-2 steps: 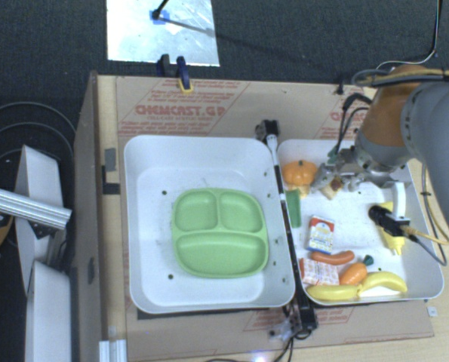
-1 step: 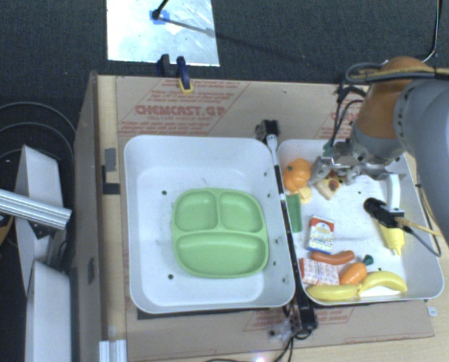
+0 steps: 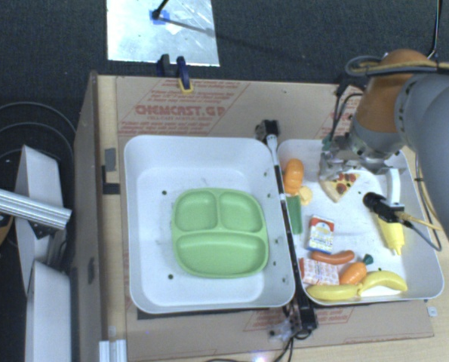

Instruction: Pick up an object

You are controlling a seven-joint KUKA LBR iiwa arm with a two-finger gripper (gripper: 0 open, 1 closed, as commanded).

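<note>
The right bin (image 3: 419,266) holds the clutter. The grey arm (image 3: 428,119) reaches over its upper edge so that the gripper (image 3: 336,164) hangs at about twelve o'clock in that bin, directly above a toy pizza slice (image 3: 343,185) — whether it is spread or closed I cannot tell from this slant, and nothing is visibly held. The slice looks the likely target. It is probably light, stiff plastic, flat and low on the bin floor, with a smooth face that could slip. I would take it across its narrow width near the crust end, coming down close to the floor. Counted by size, there are two white bins, and the left bin (image 3: 149,202) bears one green divided plate (image 3: 220,232). In the right bin lie one banana (image 3: 360,286) at six o'clock, one corn cob (image 3: 392,237) at three, one sausage (image 3: 333,257) and one small carton (image 3: 321,234) near the centre, one orange toy (image 3: 293,176) at ten by the divider and the one pizza slice — and one pale yellow scrap (image 3: 305,195) just beside the orange toy
</note>
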